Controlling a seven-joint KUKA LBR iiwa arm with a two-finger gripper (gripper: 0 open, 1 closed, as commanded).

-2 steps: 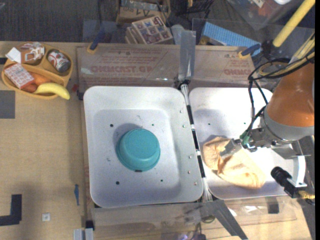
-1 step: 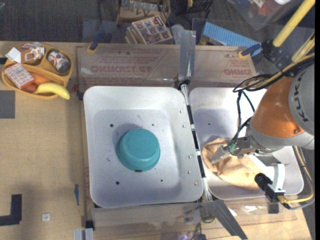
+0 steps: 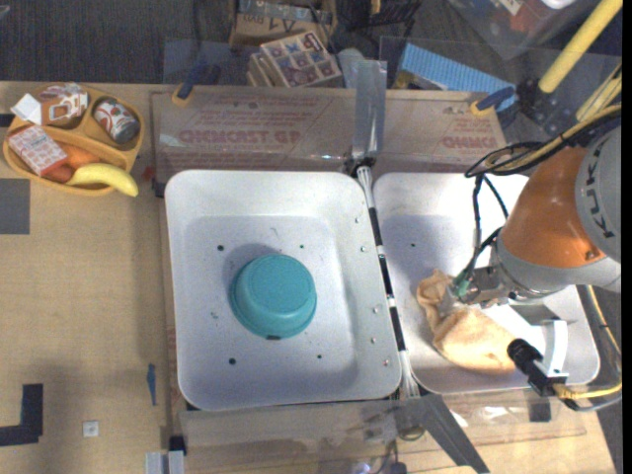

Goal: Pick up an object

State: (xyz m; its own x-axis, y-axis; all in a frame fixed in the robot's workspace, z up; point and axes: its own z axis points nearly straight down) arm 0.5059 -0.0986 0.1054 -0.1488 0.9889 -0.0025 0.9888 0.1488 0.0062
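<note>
1. Camera view from above the bench: the gripper (image 3: 462,289) is down inside the right bin (image 3: 425,194), in its near half and towards its left side.
2. The gripper tip sits right at the upper edge of a tan lumpy object (image 3: 476,342). Whether it is open or closed, and whether it has any grip on the object, cannot be told from this angle.
3. The tan lumpy object is the one thing lying in the right bin. It rests on the floor near the bin's near wall, with a crumpled part reaching left and far of the tip and a rounder part on the near side.
4. The arm's orange band (image 3: 553,220) rises to the right of the gripper, over the right side of the same bin.
5. The left bin (image 3: 197,205) lies just beside the right one, their rims meeting along the middle.
6. A teal bowl (image 3: 275,295) lies upside down near the centre of the left bin, well apart from the gripper.
7. At the bench's far left corner stands a yellow tray (image 3: 18,152) holding small packages, with a banana (image 3: 105,177) along its near edge.
</note>
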